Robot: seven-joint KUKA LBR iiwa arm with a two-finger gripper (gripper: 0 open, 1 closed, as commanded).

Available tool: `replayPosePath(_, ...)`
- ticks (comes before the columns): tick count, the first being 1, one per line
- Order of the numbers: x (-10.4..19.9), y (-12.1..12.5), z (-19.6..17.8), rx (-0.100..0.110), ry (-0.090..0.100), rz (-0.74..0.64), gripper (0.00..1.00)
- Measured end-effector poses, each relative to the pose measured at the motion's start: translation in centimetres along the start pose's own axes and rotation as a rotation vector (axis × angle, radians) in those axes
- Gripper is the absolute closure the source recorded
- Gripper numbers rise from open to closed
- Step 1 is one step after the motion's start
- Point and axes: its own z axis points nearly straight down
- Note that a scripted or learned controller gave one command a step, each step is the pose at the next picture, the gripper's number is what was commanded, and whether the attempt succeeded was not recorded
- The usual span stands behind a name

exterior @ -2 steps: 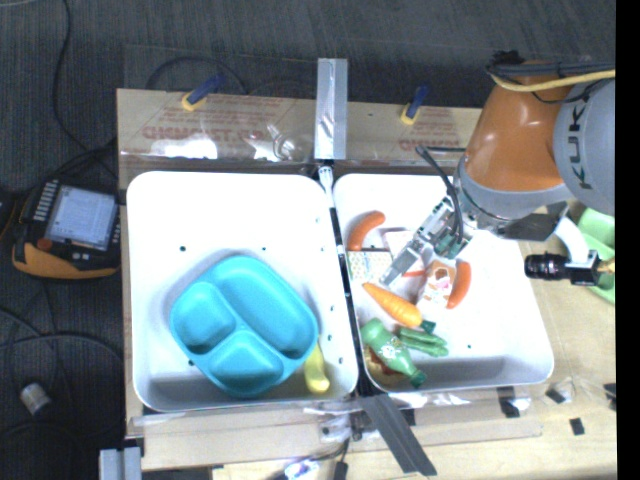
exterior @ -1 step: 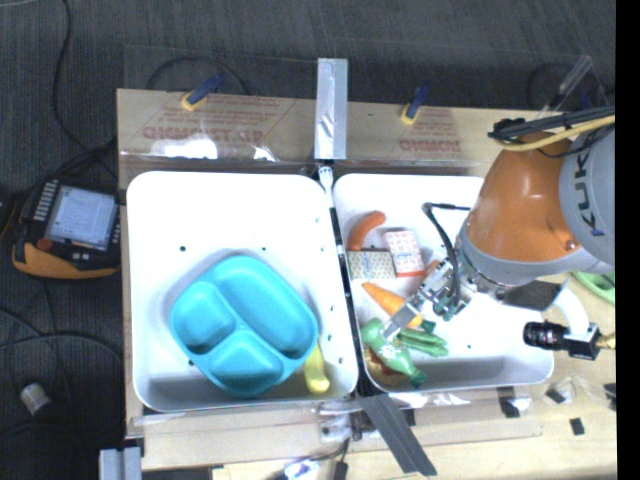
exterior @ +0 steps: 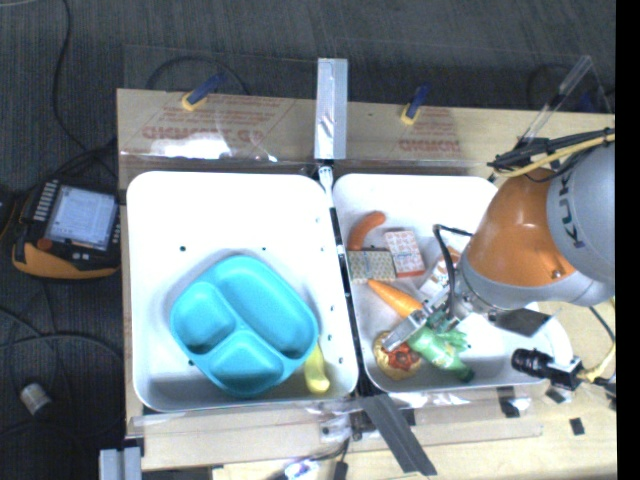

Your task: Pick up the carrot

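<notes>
Orange and tapering, the carrot (exterior: 393, 297) is lying at a slant in the right bin (exterior: 520, 363), just right of the divider between the two bins, its thick end pointing toward the upper left of the frame and its thin end running down toward the gripper (exterior: 437, 316). The gripper is hanging low over the middle of that bin, right at the carrot's lower right tip; whether its fingers are wide or narrow I cannot tell, since the wrist and the clutter beneath are hiding them, and nothing is visibly sitting between them. The arm (exterior: 530, 248), grey with its orange band, is reaching in from the right side of the frame and covering the bin's right half.

Just below the gripper a green leafy toy (exterior: 442, 348) is lying beside a red and yellow round toy (exterior: 396, 356). Above the carrot, two small patterned boxes (exterior: 388, 256) are sitting side by side, and a reddish sausage-shaped toy (exterior: 364, 228) is resting near the bin's upper left corner.

In the left bin (exterior: 160, 218), a blue divided tray (exterior: 243, 322) is sitting toward the lower middle, with a yellow banana-like piece (exterior: 316, 370) touching its lower right edge.
</notes>
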Motion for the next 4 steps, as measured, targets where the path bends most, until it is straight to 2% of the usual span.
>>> replayPosePath(1,-2.3,1.7,-6.5,0.002,0.0,-0.231,0.0)
replayPosePath(2,-2.5,3.0,0.0,-0.001,0.002,-0.376,0.0)
replayPosePath(3,-2.3,3.2,-0.8,-0.005,0.003,-0.377,1.0)
replayPosePath(4,0.8,9.2,-10.0,-0.001,-0.001,-0.38,1.0)
